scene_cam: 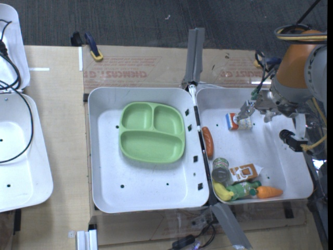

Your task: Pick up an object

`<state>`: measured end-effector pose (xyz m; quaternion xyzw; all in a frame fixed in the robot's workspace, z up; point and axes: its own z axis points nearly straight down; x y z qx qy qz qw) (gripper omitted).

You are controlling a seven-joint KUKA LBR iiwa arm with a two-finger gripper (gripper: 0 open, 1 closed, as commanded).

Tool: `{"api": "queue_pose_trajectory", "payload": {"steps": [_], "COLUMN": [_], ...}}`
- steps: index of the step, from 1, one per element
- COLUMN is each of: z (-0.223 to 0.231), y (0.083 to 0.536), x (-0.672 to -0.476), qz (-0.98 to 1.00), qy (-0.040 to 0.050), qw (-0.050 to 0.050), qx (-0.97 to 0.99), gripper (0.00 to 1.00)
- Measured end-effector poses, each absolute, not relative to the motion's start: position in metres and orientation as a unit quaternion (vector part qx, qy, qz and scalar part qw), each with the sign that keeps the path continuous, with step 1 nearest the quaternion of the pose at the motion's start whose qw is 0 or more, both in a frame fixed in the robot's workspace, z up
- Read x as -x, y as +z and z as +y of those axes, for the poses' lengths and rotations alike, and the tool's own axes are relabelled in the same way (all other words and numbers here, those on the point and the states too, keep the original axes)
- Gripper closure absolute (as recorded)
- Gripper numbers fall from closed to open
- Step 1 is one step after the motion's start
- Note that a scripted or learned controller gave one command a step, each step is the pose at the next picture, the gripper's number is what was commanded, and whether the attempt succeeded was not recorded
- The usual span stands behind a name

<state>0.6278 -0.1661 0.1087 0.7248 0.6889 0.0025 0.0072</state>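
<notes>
Claw [244, 116] low — arm [296, 66] bent.

Dark grey carpet floor [156, 9] at top. Light wooden bench [57, 82] below. Brown cardboard sheet [140, 66] lies on bench.

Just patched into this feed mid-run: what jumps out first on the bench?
The green divided plate lies alone in the left bin. In the right bin, toy food is heaped at the near edge: a carrot, a can and a hot dog by the divider. The gripper hangs beside a small carton.

Green tray [152, 133] — smooth matt plastic.
</notes>
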Motion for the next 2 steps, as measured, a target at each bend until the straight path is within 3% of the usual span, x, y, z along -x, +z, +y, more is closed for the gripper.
{"api": "queue_pose_trajectory", "payload": {"steps": [1, 2], "z": [-0.1238, -0.1248], "y": [0.0921, 0.1016], "x": [-0.6315, -0.6318], "qz": [0.774, 0.773], "qy": [-0.0003, -0.0003], "qw": [0.0, 0.001], "qx": [-0.634, -0.634], "gripper": [0.0, 1.0]}}
